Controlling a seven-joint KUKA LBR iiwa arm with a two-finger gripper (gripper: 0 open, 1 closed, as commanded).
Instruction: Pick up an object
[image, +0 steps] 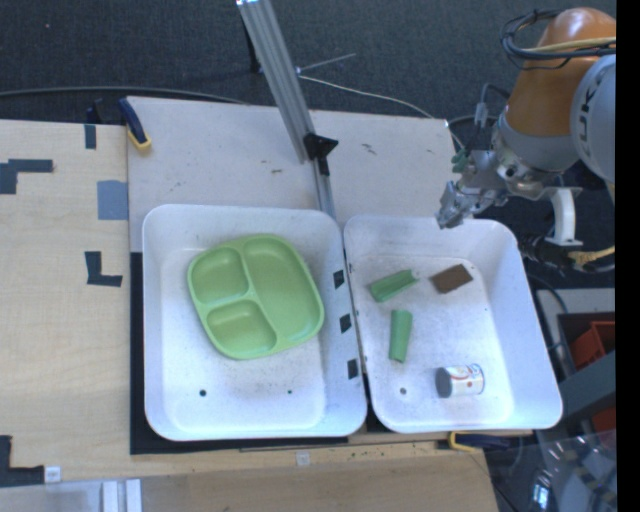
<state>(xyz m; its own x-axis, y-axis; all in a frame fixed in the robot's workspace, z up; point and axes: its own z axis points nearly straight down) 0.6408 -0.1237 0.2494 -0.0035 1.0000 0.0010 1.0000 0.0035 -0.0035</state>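
You are at the approach step: nothing has been picked up yet, and the gripper (450, 215) hangs over the far rim of the right bin (520, 300), near its back right corner, with the orange-banded arm (555, 85) reaching in from the right. From this slanted overhead view you cannot tell whether the jaws are open or closed, and nothing shows between them. Your candidates all lie in the right bin: a brown block (451, 278) closest to the gripper, a green block (392, 285) lying at a slant just beside it toward the divider, a second green block (400, 335) lying lengthwise in the middle of the bin, and a small white can with red markings (459, 380) on its side near the front. The left bin (160, 320) carries only a green divided plate (255, 295), which looks too broad and flat to be an easy grasp. The next move, as I judge it, calls for you to carry the gripper inward off the rim, centre it over one piece, probably the brown block, turn the jaws across its narrow side, and descend without clipping the bin wall.
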